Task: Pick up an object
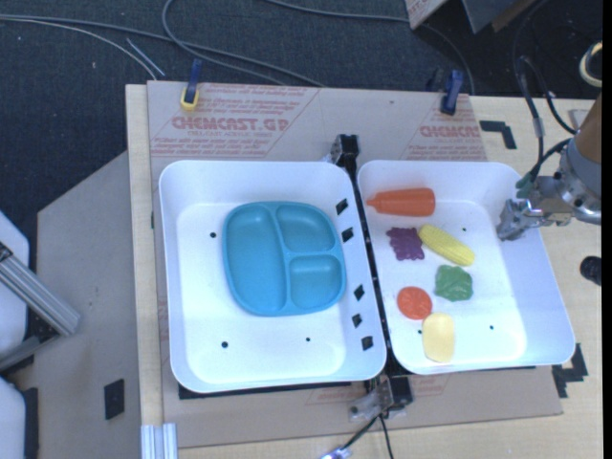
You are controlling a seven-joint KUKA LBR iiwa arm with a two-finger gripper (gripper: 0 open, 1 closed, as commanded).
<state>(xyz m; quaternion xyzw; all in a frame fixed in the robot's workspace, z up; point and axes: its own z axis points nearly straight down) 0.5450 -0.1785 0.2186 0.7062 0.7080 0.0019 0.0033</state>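
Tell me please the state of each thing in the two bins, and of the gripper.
blue divided plate: lying flat in the left bin, nothing on it.
carrot: lying on its side in the right bin.
purple grapes: lying flat.
corn: lying slantwise.
green vegetable: resting loose.
orange slice: lying flat.
yellow piece: lying flat.
gripper: over the right bin's right side, holding nothing.

Hand [513,220] hovers over right bin's [545,285] far edge, seemingly empty.
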